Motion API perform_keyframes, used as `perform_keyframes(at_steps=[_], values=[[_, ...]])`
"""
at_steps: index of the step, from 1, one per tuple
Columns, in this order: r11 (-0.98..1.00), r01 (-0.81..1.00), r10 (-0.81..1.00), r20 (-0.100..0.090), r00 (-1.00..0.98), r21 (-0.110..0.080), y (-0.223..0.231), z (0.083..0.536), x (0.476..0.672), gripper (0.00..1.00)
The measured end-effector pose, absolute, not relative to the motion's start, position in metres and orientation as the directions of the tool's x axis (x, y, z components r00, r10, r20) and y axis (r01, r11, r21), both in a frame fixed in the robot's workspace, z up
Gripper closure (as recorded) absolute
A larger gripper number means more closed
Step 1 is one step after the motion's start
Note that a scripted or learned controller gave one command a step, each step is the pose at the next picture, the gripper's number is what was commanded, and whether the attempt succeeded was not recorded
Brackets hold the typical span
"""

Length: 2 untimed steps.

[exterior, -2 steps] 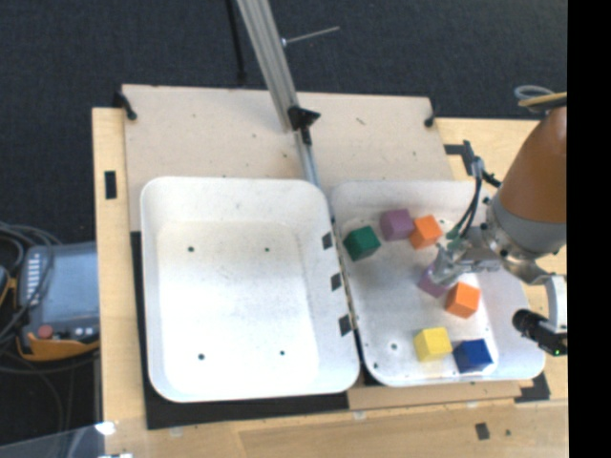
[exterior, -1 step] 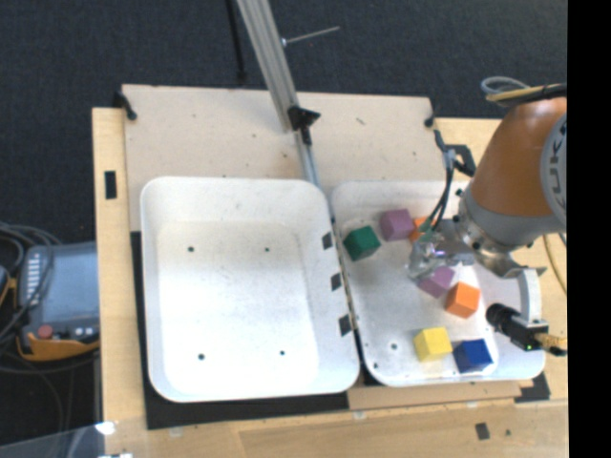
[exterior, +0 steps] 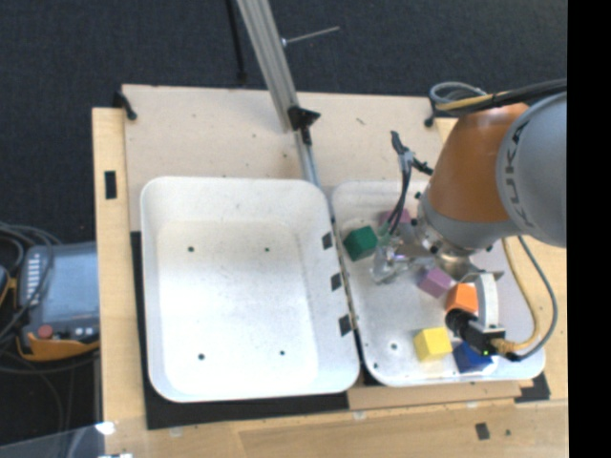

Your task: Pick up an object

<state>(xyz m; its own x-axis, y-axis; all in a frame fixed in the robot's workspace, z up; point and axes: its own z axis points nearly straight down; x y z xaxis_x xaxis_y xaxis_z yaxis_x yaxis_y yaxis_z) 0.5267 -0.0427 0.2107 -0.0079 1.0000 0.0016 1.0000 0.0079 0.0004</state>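
My gripper (exterior: 388, 259) hangs low in the right bin (exterior: 382, 361), under the grey and orange wrist. A green block (exterior: 360, 243) lies just to its left, close to it; whether they touch is unclear. A purple block (exterior: 435, 281) lies just to its right. Part of a pink thing (exterior: 395, 219) shows behind the gripper, half hidden by the arm. Nearer the front of the bin are a yellow block (exterior: 431, 343), a blue block (exterior: 468, 359) and an orange piece (exterior: 464, 297).
The left bin (exterior: 239, 284) lies beside the right one, with a shared wall between them (exterior: 342, 284). A slanted metal rail (exterior: 277, 65) rises from the back of the bench. Cables loop by the arm at the right.
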Motion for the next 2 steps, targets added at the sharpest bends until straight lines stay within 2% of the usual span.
perform_keyframes(at_steps=[2], values=[[0.009,1.000,1.000,0.002,-0.009,0.001,0.070,0.208,0.543,1.00]])
